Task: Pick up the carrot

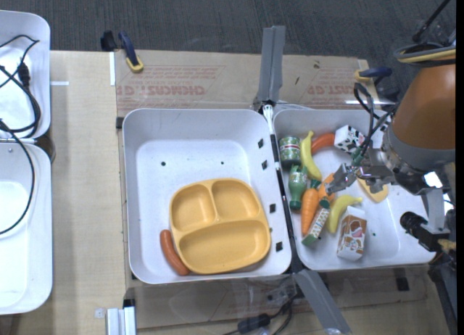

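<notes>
**Claw over a crowded bin, carrot not yet in hand**

Nearest the camera, the left bin (138, 181) holds a yellow divided plate (217, 225) with a sausage (172, 252) lying against its lower left edge. In the right bin (384, 250), toward the near side, stands a small milk carton (351, 238), and just left of it a yellow banana (341, 210) lies beside a small dark bottle (317, 226).

The carrot (309, 209) sits close to the wall between the bins, slanting, its green top pointing away from the camera. A green bottle (296, 187) touches it on the left, and the small bottle and banana crowd it on the right.

The claw (346, 177) hangs just above and to the right of the carrot's top end, its metal fingers (339, 180) parted a little, with nothing visibly between them.

Further back lie a second banana (310, 156), a green can (289, 149), another orange piece (323, 141) and a black-and-white toy (350, 138).

The risk is clutter: a descent from here looks likely to land on the banana or the bottle, or to pinch two things at once. The carrot's tapered body could also slip out of a grip taken near its end, and the bin wall leaves little room on the left.
</notes>
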You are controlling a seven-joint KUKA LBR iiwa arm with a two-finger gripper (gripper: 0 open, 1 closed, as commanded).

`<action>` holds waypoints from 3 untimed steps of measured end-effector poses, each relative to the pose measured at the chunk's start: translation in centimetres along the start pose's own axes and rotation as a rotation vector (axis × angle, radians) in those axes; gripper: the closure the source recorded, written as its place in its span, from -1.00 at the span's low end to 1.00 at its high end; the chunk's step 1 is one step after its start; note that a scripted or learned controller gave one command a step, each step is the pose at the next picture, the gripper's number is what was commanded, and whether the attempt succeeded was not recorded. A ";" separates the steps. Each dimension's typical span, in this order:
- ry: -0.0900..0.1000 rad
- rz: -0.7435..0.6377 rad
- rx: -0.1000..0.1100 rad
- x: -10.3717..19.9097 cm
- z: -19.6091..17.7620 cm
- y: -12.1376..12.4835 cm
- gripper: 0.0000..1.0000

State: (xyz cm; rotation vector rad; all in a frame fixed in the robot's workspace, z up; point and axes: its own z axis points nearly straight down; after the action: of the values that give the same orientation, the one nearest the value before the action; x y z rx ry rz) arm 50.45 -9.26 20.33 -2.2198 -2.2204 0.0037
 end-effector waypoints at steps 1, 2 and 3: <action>0.000 -0.053 -0.001 -0.1 11.2 3.5 -1.00; -0.001 -0.446 -0.003 3.0 1.2 7.1 -1.00; 0.000 -0.489 -0.001 -2.7 10.9 4.5 -1.00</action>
State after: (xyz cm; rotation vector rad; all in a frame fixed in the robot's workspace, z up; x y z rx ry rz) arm 54.87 -11.94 9.45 -1.6159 -2.6919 0.0021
